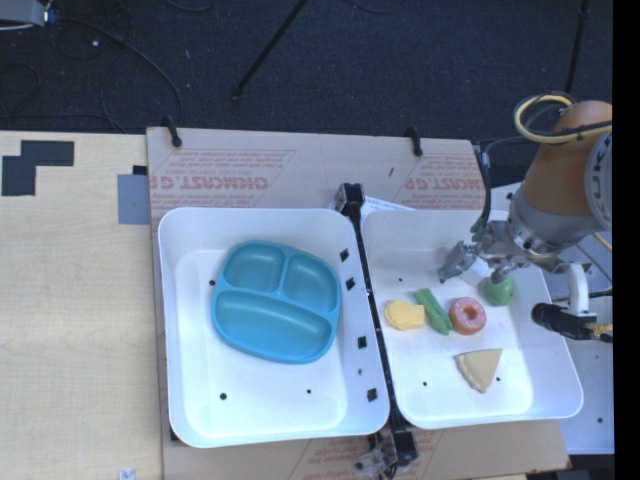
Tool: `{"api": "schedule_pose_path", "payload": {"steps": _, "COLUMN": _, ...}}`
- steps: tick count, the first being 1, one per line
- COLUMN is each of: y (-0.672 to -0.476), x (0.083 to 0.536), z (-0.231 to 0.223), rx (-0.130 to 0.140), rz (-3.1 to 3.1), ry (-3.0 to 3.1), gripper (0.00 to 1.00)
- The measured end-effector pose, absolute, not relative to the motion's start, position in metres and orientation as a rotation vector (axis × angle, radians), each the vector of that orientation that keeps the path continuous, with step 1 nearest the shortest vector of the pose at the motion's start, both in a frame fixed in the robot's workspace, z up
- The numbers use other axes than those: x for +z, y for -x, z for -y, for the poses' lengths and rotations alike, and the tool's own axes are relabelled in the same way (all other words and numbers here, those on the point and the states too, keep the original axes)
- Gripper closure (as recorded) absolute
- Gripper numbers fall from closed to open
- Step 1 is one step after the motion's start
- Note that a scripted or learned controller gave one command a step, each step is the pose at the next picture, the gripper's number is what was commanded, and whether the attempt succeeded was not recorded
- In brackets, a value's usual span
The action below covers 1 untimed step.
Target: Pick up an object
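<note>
In the right bin lie a yellow piece, a green strip, a pink doughnut, a tan wedge and a small green ball. The gripper hovers just above this cluster, nearest the ball; whether it is open or closed I cannot tell. The left bin holds a blue divided plate. Both bins sit on the worktop.
</note>
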<state>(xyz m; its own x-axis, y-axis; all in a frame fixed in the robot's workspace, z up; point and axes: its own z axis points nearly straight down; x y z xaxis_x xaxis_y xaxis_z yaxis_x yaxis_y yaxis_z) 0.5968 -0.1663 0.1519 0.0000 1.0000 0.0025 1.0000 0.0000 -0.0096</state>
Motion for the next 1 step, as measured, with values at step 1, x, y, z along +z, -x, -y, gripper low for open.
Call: {"api": "schedule_pose_path", "payload": {"steps": 1, "y": -0.5945, "x": 0.1068, "z": 0.1596, "rx": 0.005, "rz": 2.216, "ry": 2.218, "gripper": 0.00}}
